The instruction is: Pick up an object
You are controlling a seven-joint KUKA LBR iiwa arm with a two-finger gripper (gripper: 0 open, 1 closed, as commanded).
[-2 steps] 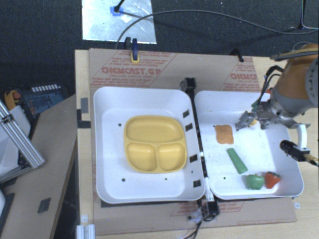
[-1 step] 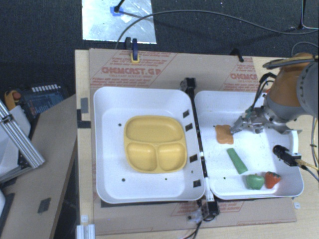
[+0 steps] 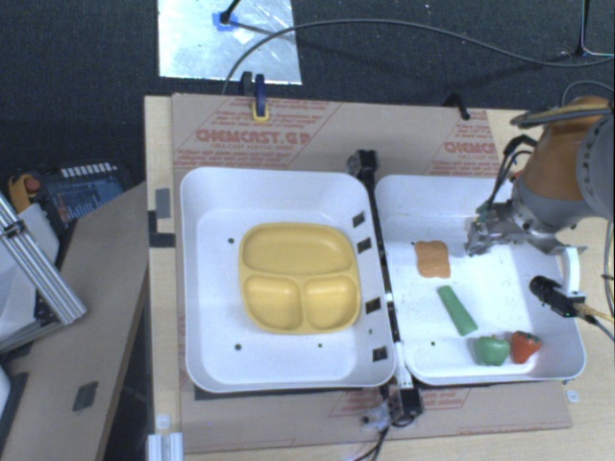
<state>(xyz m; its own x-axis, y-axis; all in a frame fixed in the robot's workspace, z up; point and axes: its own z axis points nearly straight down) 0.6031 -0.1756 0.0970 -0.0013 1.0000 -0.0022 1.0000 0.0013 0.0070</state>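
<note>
the right bin (image 3: 538,368) holds four small items: an orange flat piece (image 3: 432,258) near its middle, a green stick (image 3: 457,310) just below it, and a green lump (image 3: 491,351) touching a red-orange lump (image 3: 524,347) by the near wall. the left bin (image 3: 207,353) holds a yellow divided tray (image 3: 296,277). the pincer (image 3: 479,236) hangs at the end of the arm (image 3: 567,176) over the right bin, beside the orange flat piece and apart from it.

judged as toy food: all four look light and rigid or slightly soft, smooth-skinned, likely to slip. the green stick appears the best candidate, taken across its narrow width at mid-length. the flat piece lies low and offers little edge.

whether the pincer is spread or closed cannot be told; its tips are small and blurred against the white floor. nothing is seen between them. the arm is cut off at the right edge.
</note>
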